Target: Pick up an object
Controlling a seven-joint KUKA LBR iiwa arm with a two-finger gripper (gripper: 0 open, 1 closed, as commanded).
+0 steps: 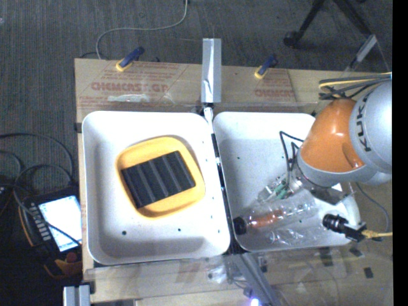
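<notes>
A clear plastic bottle [280,214] with a black cap lies on its side near the front of the right bin [248,145], cap pointing left. It holds a little reddish content. My gripper [279,192] hangs below the orange wrist band, just above and behind the bottle's middle, very close to it or touching it. A yellow tray-like object [160,175] with a black ribbed centre lies in the middle of the left bin [102,139], far from the gripper.
The arm's grey and orange body covers the right bin's right side. Crinkled clear plastic [288,236] lies at that bin's front wall. A metal post [211,69] stands behind the divide between the bins. Two clamps sit on the cardboard at the back.
</notes>
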